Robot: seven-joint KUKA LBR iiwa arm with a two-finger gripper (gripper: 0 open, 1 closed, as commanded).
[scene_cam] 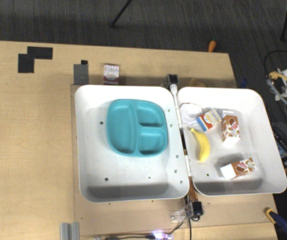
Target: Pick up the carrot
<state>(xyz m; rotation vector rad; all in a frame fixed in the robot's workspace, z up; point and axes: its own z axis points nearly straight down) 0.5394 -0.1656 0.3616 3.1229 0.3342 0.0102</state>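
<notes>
Carrot: I cannot make it out with any certainty. Nothing orange lies among the things in the right bin (269, 151). The one orange mark is a small stub (212, 46) at the far edge of the bench (28, 149), beyond that bin's far rim and well apart from its contents. It may be the carrot or a clamp handle, and it is too small to tell.

In the right bin a banana (202, 145) lies close to the wall shared with the other bin. Just beyond its far end sits a white crumpled object (188, 114). Beside that is a small colourful carton (211, 119), and next along a brown-and-white carton (230, 127). A second brown-and-white carton (238, 168) lies toward the near side, apart from the rest.

The left bin (91, 151) holds a teal divided plate (136, 127) lying flat near its middle.

Whether my hand is wide or narrow I cannot tell, and nothing in either bin is being gripped or touched.

My judgement is that the task has not yet begun. Finding the carrot, reaching it, closing on it and lifting it are all left to do, and finding it is the doubtful part.
</notes>
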